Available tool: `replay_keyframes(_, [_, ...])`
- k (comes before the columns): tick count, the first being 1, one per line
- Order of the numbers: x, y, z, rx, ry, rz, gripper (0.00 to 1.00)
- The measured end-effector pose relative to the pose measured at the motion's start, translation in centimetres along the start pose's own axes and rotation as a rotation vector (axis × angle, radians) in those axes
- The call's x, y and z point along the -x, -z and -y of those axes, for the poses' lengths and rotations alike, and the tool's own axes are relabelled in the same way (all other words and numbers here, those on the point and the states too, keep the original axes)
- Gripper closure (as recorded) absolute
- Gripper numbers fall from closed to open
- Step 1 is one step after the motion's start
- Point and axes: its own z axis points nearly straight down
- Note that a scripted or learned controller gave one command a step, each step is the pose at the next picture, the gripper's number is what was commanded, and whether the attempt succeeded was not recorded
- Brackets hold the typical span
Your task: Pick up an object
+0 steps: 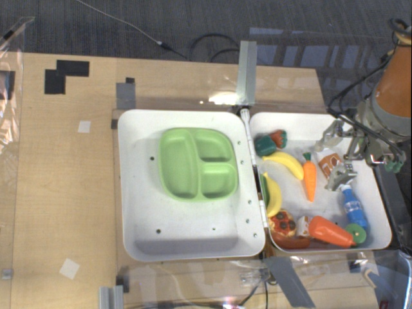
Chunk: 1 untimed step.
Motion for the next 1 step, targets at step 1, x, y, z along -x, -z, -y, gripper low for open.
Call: replay_keyframes(1, [2.43, -16.41, -0.86, 0.004, -0.002, -0.016, 0.00])
